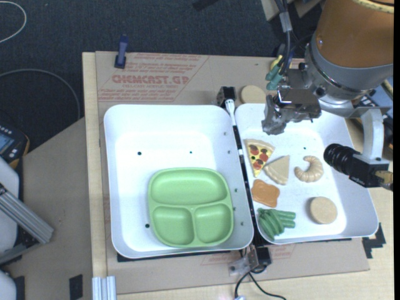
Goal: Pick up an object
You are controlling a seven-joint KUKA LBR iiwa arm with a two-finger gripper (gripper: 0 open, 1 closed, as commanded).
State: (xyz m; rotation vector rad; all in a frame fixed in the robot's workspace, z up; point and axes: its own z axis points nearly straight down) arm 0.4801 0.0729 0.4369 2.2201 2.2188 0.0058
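My tool (275, 125) sits at upper right of the frame, over the top-left part of the right bin (356, 227), just above the pizza slice (257, 154). Can't tell from this angle how the tool is set; nothing visible in it.

Right bin contents, all lying flat on the bin floor:
- pizza slice, left side, near the divider between bins
- tan wedge (279, 169), just right of and below the pizza, touching or nearly so
- croissant (309, 169), centre of the bin, right of the wedge, apart from it
- orange-brown patty (265, 194), below the pizza, near the left wall
- green beans (275, 221), bottom-left corner
- round cookie (323, 210), lower right, apart from the rest

Left bin (125, 142): green divided plate (190, 206), three compartments, sitting in the lower-centre part.

Both bins rest on a cardboard sheet (150, 74) on the desk. Round tan disc (252, 94) lies on the cardboard just above the right bin's top edge. Blue clip (121, 52) at the cardboard's upper-left edge.
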